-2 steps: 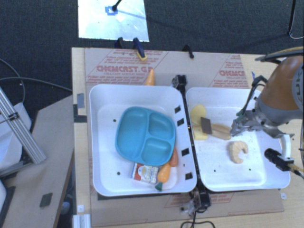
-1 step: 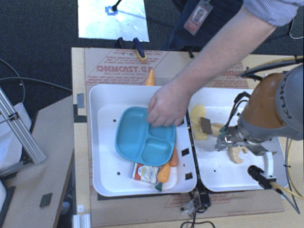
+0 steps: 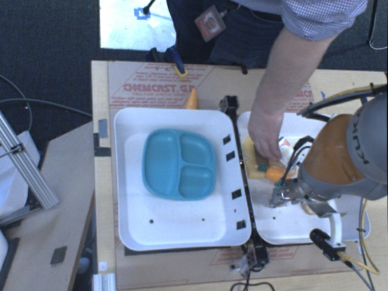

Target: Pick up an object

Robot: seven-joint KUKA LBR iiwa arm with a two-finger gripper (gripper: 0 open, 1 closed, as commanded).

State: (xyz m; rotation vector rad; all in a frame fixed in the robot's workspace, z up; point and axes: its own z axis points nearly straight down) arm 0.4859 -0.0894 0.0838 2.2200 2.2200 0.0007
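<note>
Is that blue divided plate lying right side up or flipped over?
Right side up: the blue plate lies flat in the left bin, its three hollow compartments facing upward.

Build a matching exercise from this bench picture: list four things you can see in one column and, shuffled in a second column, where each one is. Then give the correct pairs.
Things
1. blue divided plate
2. person's hand
3. robot arm
4. small orange object

Places
A. reaching in from above into the right bin
B. lying in the left bin
C. over the right bin, coming in from the right
D. in the right bin, just below the hand

Pairs: 1-B, 2-A, 3-C, 4-D
</note>
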